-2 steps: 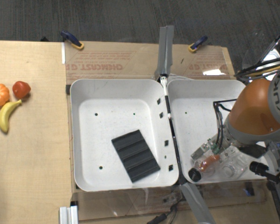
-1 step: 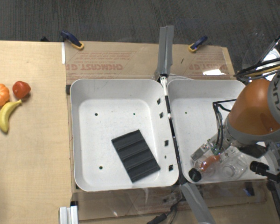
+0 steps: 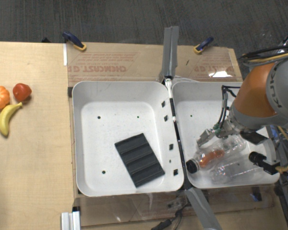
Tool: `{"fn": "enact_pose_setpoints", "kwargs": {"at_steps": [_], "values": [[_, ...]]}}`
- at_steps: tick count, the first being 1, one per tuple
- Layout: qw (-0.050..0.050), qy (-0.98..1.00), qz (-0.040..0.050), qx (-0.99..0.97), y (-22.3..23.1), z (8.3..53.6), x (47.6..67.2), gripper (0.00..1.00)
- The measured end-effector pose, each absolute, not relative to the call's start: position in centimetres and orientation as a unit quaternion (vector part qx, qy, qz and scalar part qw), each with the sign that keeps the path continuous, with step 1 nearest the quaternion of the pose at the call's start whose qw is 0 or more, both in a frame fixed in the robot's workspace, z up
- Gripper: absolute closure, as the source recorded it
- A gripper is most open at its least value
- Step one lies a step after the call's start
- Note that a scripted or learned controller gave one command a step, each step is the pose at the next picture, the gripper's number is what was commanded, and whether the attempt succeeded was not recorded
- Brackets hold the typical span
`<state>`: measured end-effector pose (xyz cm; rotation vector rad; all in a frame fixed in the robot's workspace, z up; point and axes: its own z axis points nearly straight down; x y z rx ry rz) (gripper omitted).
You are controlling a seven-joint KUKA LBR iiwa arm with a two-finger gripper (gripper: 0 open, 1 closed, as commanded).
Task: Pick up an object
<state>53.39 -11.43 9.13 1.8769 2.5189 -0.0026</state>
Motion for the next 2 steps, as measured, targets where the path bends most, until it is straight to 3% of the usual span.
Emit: {"fn": "enact_pose_setpoints", "kwargs": {"at_steps": [1, 2], "values": [[0.001, 0.785, -0.0007, 0.620, -13.5, 9.2, 57.1, 0.00], [0.005, 0.793, 0.0014, 0.610, -19.1, 13.8, 52.3, 0.00]]}}
